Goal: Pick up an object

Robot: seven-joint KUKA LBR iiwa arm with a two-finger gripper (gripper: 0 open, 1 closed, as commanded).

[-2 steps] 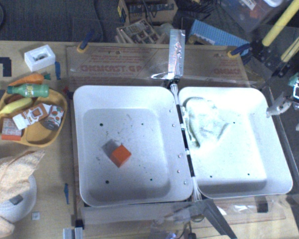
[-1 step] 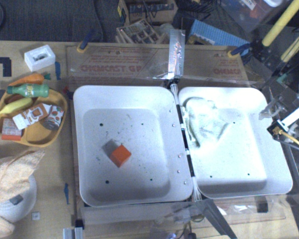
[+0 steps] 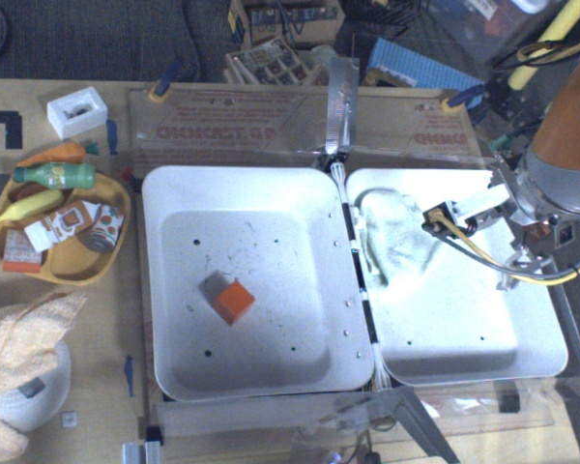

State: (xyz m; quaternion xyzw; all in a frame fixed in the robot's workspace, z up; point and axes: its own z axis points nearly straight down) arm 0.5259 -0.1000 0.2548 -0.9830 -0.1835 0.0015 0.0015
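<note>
Block [image 3: 235, 302]: orange, matte, cube-like, turned cornerwise; no long axis.
Jaws: you cannot tell spread or pressed.

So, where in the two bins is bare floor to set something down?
The left bin is bare round the orange block, widest along its far wall and right side. The right bin is bare across its near half. Crowded: its far part, where a pale crumpled sheet lies at the left and the arm hangs over the right.
</note>
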